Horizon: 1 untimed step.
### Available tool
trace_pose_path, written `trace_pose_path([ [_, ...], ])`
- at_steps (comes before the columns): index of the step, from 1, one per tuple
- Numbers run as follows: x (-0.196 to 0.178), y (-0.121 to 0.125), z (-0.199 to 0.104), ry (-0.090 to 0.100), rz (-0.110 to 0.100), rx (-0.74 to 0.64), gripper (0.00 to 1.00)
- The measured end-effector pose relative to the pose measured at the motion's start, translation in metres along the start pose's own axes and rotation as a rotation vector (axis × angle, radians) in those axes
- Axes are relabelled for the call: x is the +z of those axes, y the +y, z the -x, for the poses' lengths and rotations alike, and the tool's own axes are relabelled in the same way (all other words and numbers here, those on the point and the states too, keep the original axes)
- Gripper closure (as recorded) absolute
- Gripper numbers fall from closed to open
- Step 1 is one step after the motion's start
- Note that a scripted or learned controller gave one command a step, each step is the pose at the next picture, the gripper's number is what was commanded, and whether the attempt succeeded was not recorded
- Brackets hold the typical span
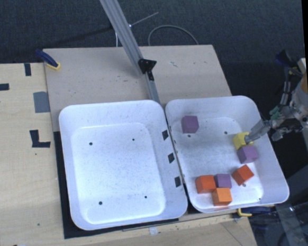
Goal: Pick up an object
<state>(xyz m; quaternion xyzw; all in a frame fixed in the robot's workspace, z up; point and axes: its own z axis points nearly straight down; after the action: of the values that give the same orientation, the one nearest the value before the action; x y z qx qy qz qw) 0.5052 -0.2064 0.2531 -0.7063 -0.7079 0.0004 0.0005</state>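
Bins sit side by side on the tabletop (113, 78). The right bin (259, 111) holds seven blocks. The hand (253, 133) reaches over its right rim, touching the yellow block (241, 139) there; its grip cannot be told. A purple block (247, 153) lies just beside.

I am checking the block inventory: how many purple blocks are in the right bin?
3. One purple block lies near the right bin's far left corner, one beside the yellow block, one among the orange blocks at the near edge.
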Motion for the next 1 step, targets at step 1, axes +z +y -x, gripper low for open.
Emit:
trace_pose_path([
  [1, -0.0001, 0.0, 0.0001, 0.0, 0.0, 0.0, 0.0],
])
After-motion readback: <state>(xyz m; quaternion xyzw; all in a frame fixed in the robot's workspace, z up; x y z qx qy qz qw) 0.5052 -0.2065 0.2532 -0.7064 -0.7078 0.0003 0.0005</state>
